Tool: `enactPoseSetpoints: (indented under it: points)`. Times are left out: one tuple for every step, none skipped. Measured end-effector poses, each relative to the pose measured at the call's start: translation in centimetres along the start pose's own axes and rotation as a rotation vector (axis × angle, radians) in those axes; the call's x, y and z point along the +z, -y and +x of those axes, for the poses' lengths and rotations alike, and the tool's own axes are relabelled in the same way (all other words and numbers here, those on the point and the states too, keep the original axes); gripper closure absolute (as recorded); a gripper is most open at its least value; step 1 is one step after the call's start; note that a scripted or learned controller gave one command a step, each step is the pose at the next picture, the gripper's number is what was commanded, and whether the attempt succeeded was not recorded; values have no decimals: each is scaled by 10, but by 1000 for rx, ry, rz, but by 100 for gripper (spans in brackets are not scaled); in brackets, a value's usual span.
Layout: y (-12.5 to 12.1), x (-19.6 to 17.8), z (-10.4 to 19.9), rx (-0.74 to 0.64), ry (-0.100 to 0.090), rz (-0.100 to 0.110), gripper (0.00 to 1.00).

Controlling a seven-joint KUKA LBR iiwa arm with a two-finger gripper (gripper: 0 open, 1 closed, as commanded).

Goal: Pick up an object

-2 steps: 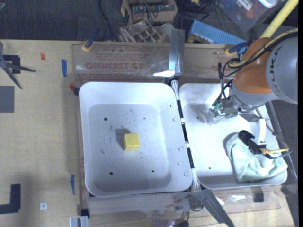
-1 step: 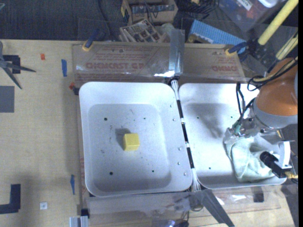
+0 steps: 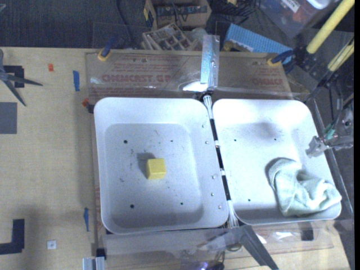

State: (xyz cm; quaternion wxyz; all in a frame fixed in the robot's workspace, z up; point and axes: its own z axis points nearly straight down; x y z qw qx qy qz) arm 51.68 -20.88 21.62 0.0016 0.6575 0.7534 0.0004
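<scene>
A small yellow block [image 3: 156, 168] lies near the middle of the left white bin [image 3: 112, 117], standing alone on the bin floor. A crumpled pale cloth [image 3: 302, 188] is bunched in the front right corner of the right white bin [image 3: 253, 117], reaching up against that bin's right wall.
A small metal fixture [image 3: 318, 145] juts over the right bin's right rim, just above the cloth. Behind the bins lies a clear plastic sheet [image 3: 146, 75] with an upright metal strip [image 3: 209, 61]. Cables and boxes crowd the far side. Bare wooden bench [image 3: 45, 151] stretches to the left.
</scene>
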Motion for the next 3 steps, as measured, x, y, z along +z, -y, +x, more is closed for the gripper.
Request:
enactPoseSetpoints:
  points:
    - [26,101,6,-215,-1,1,100]
    - [30,88,60,124,-3,5,100]
    - [13,8,-14,136,0,1,100]
